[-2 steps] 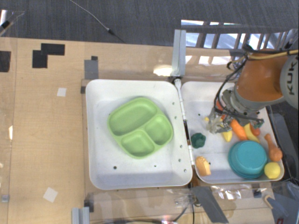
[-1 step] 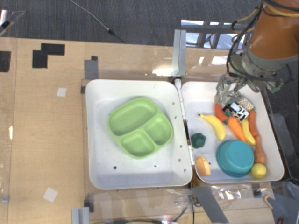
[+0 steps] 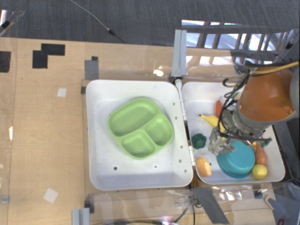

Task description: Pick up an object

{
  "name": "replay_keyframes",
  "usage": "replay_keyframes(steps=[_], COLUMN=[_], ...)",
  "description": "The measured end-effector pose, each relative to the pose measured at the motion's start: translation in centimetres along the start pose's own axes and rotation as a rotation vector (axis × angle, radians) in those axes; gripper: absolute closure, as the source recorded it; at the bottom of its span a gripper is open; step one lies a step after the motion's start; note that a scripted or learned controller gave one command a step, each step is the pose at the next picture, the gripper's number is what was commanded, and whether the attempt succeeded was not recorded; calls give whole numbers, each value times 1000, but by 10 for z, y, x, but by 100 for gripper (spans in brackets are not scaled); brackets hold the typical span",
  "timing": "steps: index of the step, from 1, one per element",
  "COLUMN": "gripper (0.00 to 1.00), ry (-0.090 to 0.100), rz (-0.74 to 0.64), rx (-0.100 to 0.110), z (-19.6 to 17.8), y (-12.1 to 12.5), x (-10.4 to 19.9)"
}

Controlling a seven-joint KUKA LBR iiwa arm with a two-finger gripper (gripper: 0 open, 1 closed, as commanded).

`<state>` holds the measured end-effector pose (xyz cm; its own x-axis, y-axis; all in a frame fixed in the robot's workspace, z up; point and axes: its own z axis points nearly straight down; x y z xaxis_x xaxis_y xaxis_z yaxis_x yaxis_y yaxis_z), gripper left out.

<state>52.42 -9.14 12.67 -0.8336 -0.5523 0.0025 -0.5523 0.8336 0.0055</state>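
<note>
Overhead, 2 bins, 1 green plate, 1 teal bowl

Bright even light, glare on bench, sharp focus

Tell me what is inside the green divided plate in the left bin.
The green divided plate lies in the left bin. Its three compartments show bare green surface, with no item in any of them. Whatever is beneath the plate is covered by it.
</note>
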Motion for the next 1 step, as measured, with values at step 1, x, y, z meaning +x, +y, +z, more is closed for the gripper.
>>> replay_keyframes(steps=[1], gripper=[0], ry=[-8], rz=[-2], rx=[9], z=[-5], y=[-2], x=[-3])
